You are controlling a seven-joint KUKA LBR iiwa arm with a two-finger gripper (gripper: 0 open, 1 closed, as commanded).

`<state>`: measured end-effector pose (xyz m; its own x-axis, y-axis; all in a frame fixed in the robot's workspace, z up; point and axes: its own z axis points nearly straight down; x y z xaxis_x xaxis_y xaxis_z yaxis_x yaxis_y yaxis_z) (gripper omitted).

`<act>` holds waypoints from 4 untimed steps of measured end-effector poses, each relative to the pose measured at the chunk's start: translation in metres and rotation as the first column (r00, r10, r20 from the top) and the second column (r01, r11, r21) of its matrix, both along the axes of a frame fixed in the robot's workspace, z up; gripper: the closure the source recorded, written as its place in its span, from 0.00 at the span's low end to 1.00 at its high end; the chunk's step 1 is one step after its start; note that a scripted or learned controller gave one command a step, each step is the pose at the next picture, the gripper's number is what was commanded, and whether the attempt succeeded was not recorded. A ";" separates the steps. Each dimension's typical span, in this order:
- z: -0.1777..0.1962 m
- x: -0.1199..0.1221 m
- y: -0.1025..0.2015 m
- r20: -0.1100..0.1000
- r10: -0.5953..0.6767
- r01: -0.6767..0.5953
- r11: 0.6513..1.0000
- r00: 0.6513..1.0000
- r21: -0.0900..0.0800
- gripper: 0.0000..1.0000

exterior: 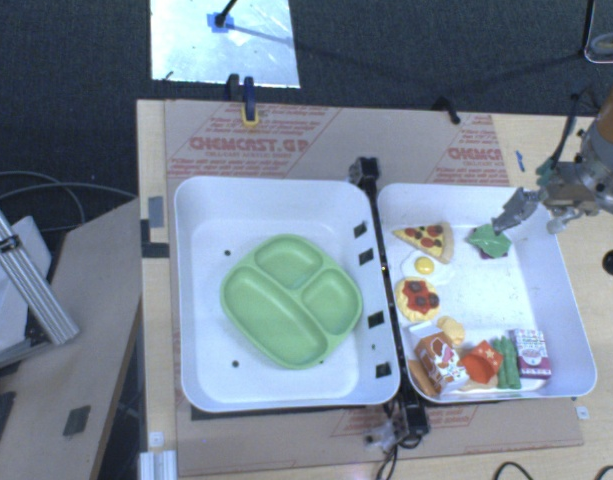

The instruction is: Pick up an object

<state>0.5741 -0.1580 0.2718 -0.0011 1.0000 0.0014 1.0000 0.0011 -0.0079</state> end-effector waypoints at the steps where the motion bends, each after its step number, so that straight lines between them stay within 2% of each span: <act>1: 0.005 0.002 0.000 0.010 0.002 -0.002 1.000 1.000 -0.002 0.00; 2: -0.037 -0.003 -0.001 0.007 0.000 0.000 1.000 1.000 -0.001 0.00; 3: -0.098 -0.001 -0.006 0.007 0.000 0.000 1.000 1.000 -0.001 0.00; 4: -0.152 -0.006 0.004 0.005 0.000 0.000 1.000 1.000 0.000 0.00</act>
